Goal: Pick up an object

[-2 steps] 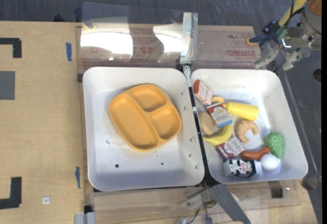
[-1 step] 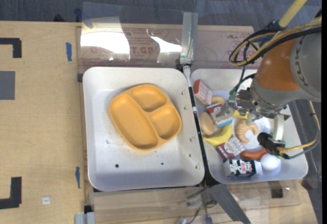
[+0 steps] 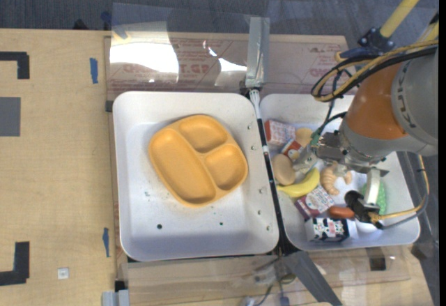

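The tool (image 3: 327, 158) hangs low over the right shallow white plastic bin (image 3: 404, 228), on the end of the grey arm with the orange band (image 3: 373, 113). I cannot tell if it is open or closed, because the arm's wrist covers it. It sits there, I think, because this bin has all the small things to pick from.

Just under the tool lie a curved yellow toy banana (image 3: 301, 187) and a round tan thing like a bread roll (image 3: 283, 170). Near the front wall lie a small black and white carton (image 3: 327, 229) and a little red and white packet (image 3: 281, 132) at the back. They touch each other in a heap, so grabbing one alone looks tricky.

The left shallow white plastic bin (image 3: 132, 228) holds one orange plastic plate with three parts (image 3: 197, 158), lying flat in the middle
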Robot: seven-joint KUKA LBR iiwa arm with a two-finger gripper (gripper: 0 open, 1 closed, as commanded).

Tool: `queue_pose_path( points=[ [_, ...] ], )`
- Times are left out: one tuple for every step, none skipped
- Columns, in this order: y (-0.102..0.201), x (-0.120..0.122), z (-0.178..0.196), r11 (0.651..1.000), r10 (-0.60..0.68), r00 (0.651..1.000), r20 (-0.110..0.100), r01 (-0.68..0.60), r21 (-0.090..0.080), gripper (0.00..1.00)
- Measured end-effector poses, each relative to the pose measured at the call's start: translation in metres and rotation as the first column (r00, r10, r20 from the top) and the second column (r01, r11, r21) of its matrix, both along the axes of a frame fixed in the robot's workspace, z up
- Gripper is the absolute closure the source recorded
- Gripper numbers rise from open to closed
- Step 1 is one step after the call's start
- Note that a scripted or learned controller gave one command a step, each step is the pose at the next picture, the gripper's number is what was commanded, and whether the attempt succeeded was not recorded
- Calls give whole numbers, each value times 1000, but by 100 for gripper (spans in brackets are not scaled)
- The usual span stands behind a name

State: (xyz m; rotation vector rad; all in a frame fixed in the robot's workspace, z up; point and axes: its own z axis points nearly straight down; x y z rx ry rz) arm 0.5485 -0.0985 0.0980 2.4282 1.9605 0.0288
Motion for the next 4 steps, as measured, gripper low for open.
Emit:
queue_pose_path(
  points=[
    [-2, 1, 11, 1000, -3, 1000, 4, 3, -4, 100],
    [-6, 35, 135, 989, -149, 989, -21, 149, 4, 100],
    [-6, 34, 132, 989, -149, 988, -28, 149, 4, 0],
    [21, -34, 229, 997, -73, 997, -19, 74, 5, 0]
  ],
)
